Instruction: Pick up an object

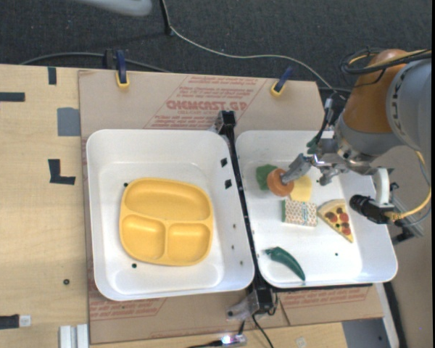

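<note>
The right bin (362, 267) holds several toy foods. An orange carrot piece with a green top (277, 180) lies by a yellow cheese block (302, 189). Below them are a patterned cracker (299, 213), a pizza slice (338, 218) and a green pepper (287, 261). My gripper (306, 175) hangs over the upper middle of this bin, open. Its left finger (296, 170) reaches down beside the carrot piece, and the cheese block sits just below the gap. Nothing is held between the fingers.
The left bin (101, 194) contains a yellow divided plate (167, 220). A black divider (235, 187) runs between the bins. The grey arm with its orange band (370, 107) comes in from the right, trailing cables over the right bin's edge.
</note>
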Motion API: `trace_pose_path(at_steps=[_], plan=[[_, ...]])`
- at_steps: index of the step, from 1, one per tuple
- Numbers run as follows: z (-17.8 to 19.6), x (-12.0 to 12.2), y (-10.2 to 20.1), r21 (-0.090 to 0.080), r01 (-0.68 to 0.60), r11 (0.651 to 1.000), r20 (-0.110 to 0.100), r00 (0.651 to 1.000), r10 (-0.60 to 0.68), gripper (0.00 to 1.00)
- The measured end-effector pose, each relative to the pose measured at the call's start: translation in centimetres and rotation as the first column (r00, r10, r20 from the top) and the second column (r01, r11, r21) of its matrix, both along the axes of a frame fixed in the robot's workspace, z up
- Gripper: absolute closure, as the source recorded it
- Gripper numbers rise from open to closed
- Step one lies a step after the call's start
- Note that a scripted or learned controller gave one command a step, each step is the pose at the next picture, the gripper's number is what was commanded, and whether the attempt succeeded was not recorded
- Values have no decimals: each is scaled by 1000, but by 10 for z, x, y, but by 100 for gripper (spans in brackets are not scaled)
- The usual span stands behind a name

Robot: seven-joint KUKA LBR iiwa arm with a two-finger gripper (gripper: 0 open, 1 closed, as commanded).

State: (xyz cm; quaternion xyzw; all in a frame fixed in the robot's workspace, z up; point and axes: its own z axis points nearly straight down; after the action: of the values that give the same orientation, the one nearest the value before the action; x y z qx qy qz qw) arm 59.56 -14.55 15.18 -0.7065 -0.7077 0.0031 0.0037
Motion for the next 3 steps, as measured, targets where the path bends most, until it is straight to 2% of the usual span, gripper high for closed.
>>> trace_pose_path(at_steps=[1,2,3], plan=[[-46,1,5,0,0,1000,2,1000,0,0],[-63,3,4,0,0,1000,11,1000,0,0],[-51,7,8,6,-3,1000,18,1000,3,100]])
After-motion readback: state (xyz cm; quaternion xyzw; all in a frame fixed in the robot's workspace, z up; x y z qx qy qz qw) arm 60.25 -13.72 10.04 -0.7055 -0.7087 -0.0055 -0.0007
